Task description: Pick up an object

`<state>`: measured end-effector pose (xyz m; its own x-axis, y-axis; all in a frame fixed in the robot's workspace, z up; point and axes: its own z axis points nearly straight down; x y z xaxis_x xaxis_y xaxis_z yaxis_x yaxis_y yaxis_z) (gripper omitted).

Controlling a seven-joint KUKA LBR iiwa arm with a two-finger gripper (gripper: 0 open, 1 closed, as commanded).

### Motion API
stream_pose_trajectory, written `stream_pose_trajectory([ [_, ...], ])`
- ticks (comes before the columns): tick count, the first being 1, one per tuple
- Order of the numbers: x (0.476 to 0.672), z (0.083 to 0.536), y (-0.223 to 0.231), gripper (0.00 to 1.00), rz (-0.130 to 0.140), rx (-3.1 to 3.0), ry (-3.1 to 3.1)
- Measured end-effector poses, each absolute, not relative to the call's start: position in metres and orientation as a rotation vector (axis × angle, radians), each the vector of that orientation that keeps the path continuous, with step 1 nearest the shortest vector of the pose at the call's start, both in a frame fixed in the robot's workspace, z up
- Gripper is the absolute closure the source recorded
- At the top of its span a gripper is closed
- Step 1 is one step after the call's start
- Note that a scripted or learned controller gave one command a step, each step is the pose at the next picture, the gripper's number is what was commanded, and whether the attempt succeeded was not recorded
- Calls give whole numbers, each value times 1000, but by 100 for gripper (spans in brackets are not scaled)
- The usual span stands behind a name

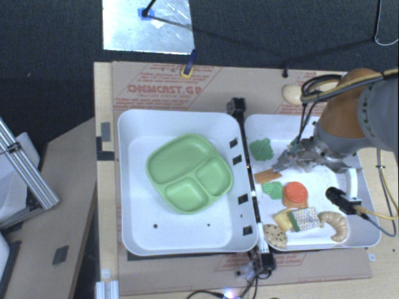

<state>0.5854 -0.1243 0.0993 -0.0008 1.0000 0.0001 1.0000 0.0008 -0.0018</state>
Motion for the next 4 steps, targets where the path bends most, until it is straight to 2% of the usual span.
stream_pose_trajectory([
  [1, 588, 87, -124, 0, -4, -2222, -2224],
  [2, 589, 99, -124, 100, -10, -2225, -2229],
  [4, 590, 190, -111, 100, -5, -2218, -2230],
])
